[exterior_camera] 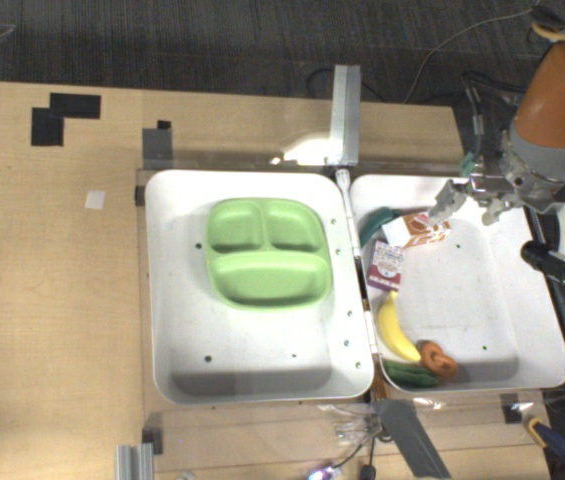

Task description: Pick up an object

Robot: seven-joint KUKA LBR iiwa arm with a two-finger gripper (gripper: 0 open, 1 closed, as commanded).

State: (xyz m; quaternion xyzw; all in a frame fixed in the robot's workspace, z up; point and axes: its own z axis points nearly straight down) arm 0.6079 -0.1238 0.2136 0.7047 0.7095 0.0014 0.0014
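White right bin [522,298] keeps its clutter, banana [394,330] included, along the left wall; gripper [470,200] hovers above, fingers apart (holding nothing).

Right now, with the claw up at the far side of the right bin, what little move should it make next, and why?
Probably a short shift toward the bin's left wall while lowering. The gripper hangs open above the right bin, holding nothing, and the nearest thing is the small snack packet just beside it. The banana lies farther off along the left wall, so the packet looks the easier target.
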